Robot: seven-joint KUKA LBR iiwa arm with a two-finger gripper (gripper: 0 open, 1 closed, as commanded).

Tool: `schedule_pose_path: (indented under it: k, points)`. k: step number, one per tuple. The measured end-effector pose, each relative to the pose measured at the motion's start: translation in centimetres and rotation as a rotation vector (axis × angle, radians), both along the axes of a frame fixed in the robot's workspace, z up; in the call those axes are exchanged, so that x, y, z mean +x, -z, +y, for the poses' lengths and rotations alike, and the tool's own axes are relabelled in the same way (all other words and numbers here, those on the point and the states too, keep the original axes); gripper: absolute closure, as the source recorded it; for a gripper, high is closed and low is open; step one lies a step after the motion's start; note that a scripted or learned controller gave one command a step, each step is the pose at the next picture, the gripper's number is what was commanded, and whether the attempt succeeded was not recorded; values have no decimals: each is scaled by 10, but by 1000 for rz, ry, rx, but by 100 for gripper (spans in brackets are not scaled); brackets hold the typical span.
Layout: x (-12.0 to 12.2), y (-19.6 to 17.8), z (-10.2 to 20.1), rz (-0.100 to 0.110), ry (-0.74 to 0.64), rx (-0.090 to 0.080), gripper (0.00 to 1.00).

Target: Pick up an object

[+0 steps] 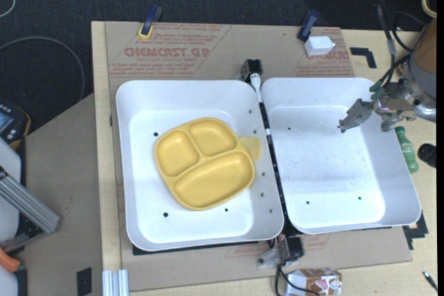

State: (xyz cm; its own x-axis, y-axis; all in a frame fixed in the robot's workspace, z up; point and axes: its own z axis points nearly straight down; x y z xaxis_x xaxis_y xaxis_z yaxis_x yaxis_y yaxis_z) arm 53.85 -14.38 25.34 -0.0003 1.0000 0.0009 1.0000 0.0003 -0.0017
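A yellow divided plate [205, 162] with three compartments lies flat in the left bin [135, 107], with a small yellow piece [251, 147] peeking out at its right edge. My gripper [365, 123] hangs over the right part of the right bin [326, 208], far from the plate. Its fingers [350, 117] stand open with nothing between them. A green bottle-like object [407, 148] lies along the right bin's right rim, just below and right of the gripper.
The bins sit side by side on a cardboard-covered bench, joined by a black strip [267, 138]. A white block [319, 46] and clamps stand at the back edge. Cables and a small packet [320, 281] lie at the front.
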Motion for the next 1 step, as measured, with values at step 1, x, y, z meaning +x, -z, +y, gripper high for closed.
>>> schedule_pose_path:
  k: [1]
  points:
    - [-48,-105,28,-11,-3,-2,0]
